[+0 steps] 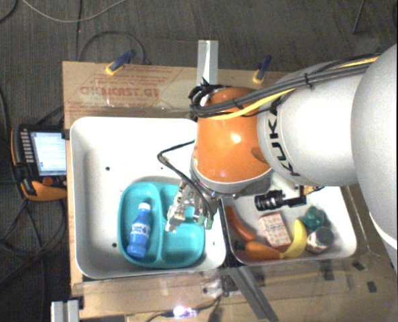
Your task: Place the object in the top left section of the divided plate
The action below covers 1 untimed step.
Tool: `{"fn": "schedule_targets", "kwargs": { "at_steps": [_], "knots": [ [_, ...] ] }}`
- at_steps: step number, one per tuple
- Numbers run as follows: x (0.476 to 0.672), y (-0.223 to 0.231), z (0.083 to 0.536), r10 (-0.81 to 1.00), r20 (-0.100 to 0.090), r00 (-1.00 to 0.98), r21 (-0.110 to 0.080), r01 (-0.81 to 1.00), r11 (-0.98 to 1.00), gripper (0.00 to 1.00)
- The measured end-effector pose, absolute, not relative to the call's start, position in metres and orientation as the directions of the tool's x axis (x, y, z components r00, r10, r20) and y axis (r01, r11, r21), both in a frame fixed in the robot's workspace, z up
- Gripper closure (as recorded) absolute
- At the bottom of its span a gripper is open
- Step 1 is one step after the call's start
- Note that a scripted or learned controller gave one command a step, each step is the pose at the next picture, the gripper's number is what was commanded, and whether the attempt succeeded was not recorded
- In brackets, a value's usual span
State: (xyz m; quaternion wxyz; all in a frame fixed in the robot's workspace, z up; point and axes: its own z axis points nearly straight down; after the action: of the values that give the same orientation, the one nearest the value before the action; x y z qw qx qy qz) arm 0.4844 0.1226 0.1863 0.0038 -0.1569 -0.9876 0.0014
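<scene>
Grey carpet surrounds the tabletop. One blue bottle (139, 230) lies in the teal divided plate (185, 250), left section; the hand (183, 215) hovers beside it, grip state unclear. Next probably release and retreat.

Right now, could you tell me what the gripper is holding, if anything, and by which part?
It cannot be told. The gripper hangs over the teal divided plate, and nothing shows between its fingertips from this angle.

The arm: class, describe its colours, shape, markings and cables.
The arm is a thick, rounded, pale grey tube with an orange band, dark KUKA lettering and black and yellow cables along it. A small metallic gripper hangs below the band.
</scene>
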Motion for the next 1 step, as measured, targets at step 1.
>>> {"fn": "schedule_targets", "kwargs": {
  "at_steps": [1],
  "knots": [
    [0.4862, 0.0507, 0.2485, 0.317, 0.003, -0.949, -0.002, 0.317, 0.949, 1.00]
  ]
}}
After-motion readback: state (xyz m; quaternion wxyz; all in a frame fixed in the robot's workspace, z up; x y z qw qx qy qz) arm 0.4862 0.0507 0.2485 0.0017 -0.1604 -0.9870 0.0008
